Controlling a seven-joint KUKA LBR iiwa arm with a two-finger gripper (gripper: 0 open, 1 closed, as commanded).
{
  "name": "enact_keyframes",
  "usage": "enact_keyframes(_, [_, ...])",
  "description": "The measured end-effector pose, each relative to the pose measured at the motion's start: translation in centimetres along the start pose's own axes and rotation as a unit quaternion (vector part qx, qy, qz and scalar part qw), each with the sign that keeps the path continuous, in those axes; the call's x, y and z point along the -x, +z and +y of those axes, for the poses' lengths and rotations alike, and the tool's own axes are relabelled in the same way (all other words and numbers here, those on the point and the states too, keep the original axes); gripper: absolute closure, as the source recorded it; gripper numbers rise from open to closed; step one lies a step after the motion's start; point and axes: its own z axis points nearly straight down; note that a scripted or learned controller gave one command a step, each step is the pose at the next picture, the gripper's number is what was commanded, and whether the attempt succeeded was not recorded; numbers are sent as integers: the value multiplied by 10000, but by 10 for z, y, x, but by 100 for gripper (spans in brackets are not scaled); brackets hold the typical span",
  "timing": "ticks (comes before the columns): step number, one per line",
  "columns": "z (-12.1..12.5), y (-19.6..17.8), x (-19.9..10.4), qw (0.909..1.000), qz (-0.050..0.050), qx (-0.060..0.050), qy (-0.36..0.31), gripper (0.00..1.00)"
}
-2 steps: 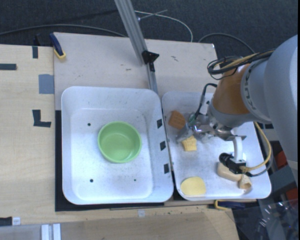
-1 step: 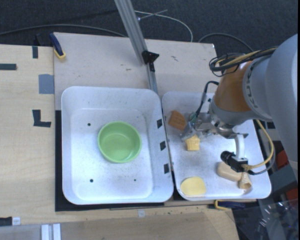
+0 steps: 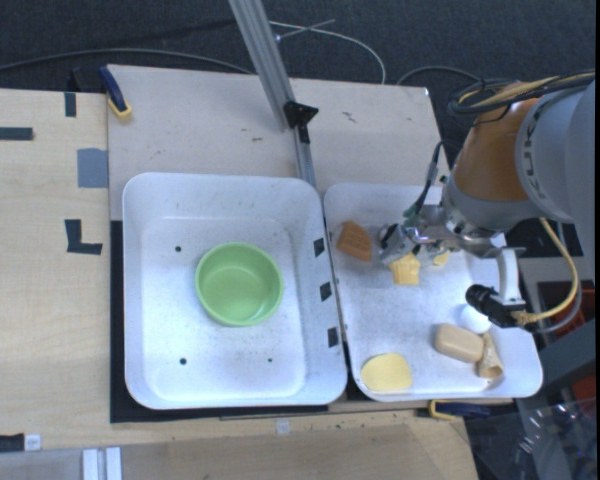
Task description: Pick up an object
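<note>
My claw (image 3: 408, 248) hung low in right bin (image 3: 510, 383), just above small yellow piece (image 3: 405, 271); grip state unclear, couldn't tell. Orange block (image 3: 354, 240) beside. Positioned there likely for grab.

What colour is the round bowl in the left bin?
Light green bowl, inside and rim alike; clearest in the camera view.

We see a pale wooden bench top (image 3: 40, 268) at left, dark carpeted floor (image 3: 130, 13) far behind, thin loose cables (image 3: 355, 43) trailing there.
</note>
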Motion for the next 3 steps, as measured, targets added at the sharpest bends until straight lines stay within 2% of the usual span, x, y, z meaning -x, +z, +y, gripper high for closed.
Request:
enact_keyframes(1, [-1, -59, 9, 10000, -2, 7, -2, 100])
enact_keyframes(2, [-1, -60, 8, 10000, 7, -22, -4, 100])
enact_keyframes(3, [-11, -71, -46, 10000, 8, -19, -14, 100])
